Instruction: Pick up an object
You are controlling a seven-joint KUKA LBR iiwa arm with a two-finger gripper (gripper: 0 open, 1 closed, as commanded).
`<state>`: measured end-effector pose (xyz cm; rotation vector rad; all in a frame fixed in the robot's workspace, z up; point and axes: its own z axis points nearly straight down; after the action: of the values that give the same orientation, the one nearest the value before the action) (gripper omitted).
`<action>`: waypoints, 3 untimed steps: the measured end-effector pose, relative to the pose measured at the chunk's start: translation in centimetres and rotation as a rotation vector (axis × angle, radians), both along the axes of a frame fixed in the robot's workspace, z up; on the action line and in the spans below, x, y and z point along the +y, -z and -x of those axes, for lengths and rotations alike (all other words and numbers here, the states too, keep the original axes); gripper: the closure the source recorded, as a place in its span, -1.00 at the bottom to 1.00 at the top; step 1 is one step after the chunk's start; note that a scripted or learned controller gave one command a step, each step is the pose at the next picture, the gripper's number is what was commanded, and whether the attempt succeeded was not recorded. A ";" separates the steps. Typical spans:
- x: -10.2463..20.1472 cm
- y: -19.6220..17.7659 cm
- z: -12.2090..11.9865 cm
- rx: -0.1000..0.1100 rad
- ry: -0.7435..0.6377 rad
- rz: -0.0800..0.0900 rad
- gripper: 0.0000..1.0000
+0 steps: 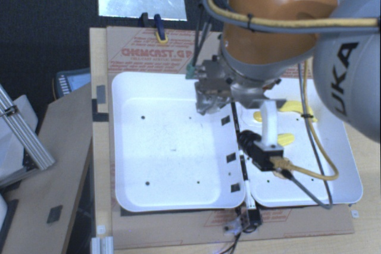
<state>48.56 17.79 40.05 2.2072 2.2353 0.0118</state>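
Brown cardboard (pixel 149 52) under the white bins (pixel 172 146) reads "CHEMCAST GP".

Grey arm (pixel 351 68) with black lettering, orange band (pixel 280 6), yellow cable (pixel 297 22)

You have two bins side by side on the worktop (pixel 71 128): the left bin (pixel 166 146) at frame centre, the right bin (pixel 333 181) toward lower right. The arm (pixel 280 15) hangs over their shared edge, with objects (pixel 286 140) lying in the right bin beneath it.
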 end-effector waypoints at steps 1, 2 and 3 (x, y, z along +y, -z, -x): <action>1.3 -7.0 -6.0 -0.007 0.007 0.002 1.00; 3.3 -1.7 0.2 0.011 0.004 0.006 1.00; 0.3 -9.5 -0.1 -0.004 0.014 0.001 1.00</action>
<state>48.70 18.05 49.54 2.2197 2.2176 0.0147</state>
